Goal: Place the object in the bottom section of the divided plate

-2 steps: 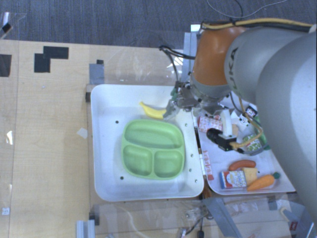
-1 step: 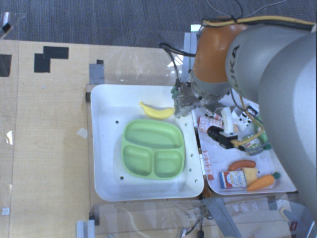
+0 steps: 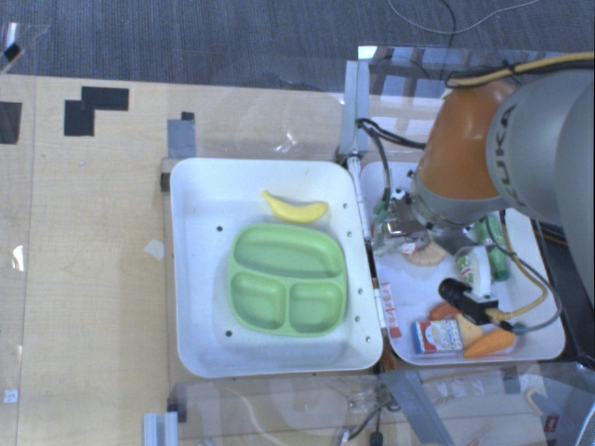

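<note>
The gripper (image 3: 402, 223) is hanging low over the toys, maybe reaching for one; the green plate (image 3: 286, 280) is waiting to its left.

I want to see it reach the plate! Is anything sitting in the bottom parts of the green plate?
Nothing visible. The green plate has bare bottom sections. The banana lies beyond its far rim, in the left bin. The gripper hangs over the right bin.
</note>
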